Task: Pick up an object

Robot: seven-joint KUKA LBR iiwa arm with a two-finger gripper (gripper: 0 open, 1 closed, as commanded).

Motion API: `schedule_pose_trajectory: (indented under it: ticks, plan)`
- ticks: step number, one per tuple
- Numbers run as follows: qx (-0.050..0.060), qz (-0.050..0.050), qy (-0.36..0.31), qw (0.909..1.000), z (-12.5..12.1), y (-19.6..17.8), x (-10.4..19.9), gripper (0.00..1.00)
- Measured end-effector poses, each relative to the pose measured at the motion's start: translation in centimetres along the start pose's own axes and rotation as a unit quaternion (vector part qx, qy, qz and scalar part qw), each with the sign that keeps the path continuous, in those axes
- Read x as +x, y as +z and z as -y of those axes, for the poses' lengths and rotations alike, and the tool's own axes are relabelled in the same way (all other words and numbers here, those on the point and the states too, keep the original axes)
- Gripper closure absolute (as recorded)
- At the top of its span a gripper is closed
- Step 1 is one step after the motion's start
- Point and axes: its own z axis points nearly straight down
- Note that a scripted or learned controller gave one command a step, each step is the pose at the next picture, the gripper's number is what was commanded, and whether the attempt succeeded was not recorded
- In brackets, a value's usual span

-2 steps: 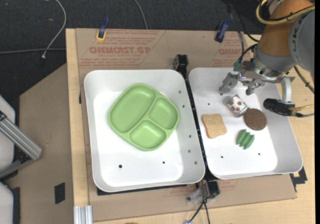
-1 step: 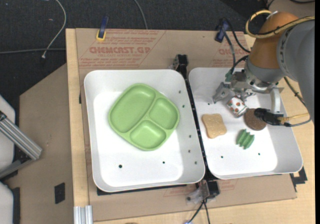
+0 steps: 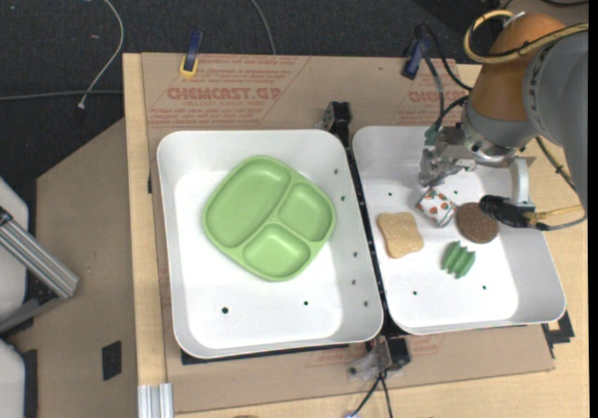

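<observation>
Two shallow white bins side by side on the cardboard-covered tabletop (image 3: 234, 79). In the left bin (image 3: 187, 304), a green divided plate (image 3: 269, 217) near the middle, tilted, with bare white floor all round it, widest toward the near edge. In the right bin (image 3: 523, 304), four small things clustered in the middle: a white die-like cube with red marks (image 3: 436, 209), a tan bread slice (image 3: 401, 234) close to the left wall, a dark brown round piece (image 3: 476, 224), a green pea-pod shape (image 3: 458, 259). Near half of that bin bare. Grey arm (image 3: 561, 89) in from the right over the far right corner, hand (image 3: 435, 184) just above the cube, seemingly touching its top. Fingers apart or together: cannot tell.
</observation>
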Motion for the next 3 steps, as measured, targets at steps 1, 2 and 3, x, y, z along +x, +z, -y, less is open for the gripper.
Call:
schedule_pose_trajectory:
  ticks: [1, 2, 3]
  plan:
    - [-0.003, 0.001, 0.0, 1.0, 0.0, -4.7, -0.6, 1.0]
    - [-0.004, 0.001, 0.0, 1.0, -0.1, -11.3, -0.8, 1.0]
    - [-0.004, 0.001, -0.001, 1.0, -0.3, -16.6, -0.8, 1.0]
